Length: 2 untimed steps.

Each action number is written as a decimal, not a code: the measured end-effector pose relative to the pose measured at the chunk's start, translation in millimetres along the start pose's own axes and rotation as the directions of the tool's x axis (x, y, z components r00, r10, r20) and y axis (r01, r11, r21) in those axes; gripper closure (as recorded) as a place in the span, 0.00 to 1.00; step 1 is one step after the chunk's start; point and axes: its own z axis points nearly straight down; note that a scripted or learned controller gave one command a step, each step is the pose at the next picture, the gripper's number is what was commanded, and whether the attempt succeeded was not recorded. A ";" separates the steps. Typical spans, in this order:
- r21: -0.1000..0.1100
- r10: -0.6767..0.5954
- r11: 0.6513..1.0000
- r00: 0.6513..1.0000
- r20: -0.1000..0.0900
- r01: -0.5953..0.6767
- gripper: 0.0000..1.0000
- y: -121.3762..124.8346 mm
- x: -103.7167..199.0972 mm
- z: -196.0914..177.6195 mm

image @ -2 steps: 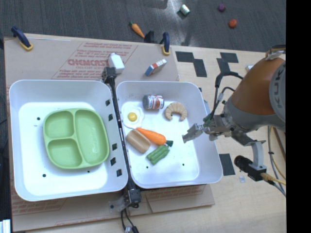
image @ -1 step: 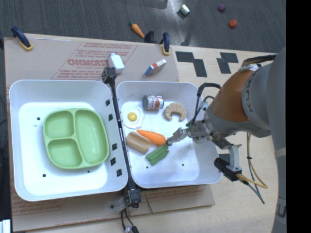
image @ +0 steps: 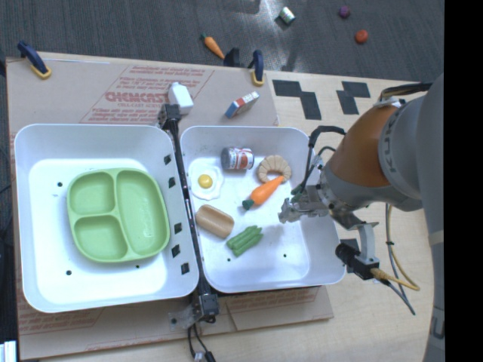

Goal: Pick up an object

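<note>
Arm: the grey KUKA arm (image: pixel 392 157) with its orange band reaches in from the right; its bulk covers the right rim of the right bin.
End effector: the end effector (image: pixel 290 211) sits low over the right part of the right bin, just right of the carrot's tip; its metal parts blur together, so I cannot tell how wide it stands, and nothing is seen in its grip.
Right bin: the right bin (image: pixel 256 274) is white and shallow, with its right wall partly hidden by the arm.
Carrot: an orange toy carrot (image: pixel 266 191) with a green end lies at a slant near the bin's middle, close to the end effector.
Can: a small red-labelled can (image: pixel 238 159) lies on its side at the far end.
Pastry: a tan croissant-like piece (image: pixel 273 167) lies beside the can, touching the carrot's far end.
Fried egg: a toy fried egg (image: pixel 205 182) rests at the left wall.
Bread roll: a brown bread roll (image: pixel 215 221) lies near the egg.
Green beans: green beans (image: pixel 245 240) lie right of the roll.
Left bin: the left bin (image: pixel 34 225) holds a green divided plate (image: pixel 117 213).
Bench: the cardboard-covered bench (image: pixel 113 89) bears a small carton (image: pixel 241 105) beyond the bins.
</note>
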 end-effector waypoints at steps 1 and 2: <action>0.004 0.005 1.000 1.000 -0.001 -0.005 1.00 -10.8 -1.3 -109.6; 0.004 0.005 1.000 1.000 -0.002 -0.005 1.00 63.8 -1.3 -139.0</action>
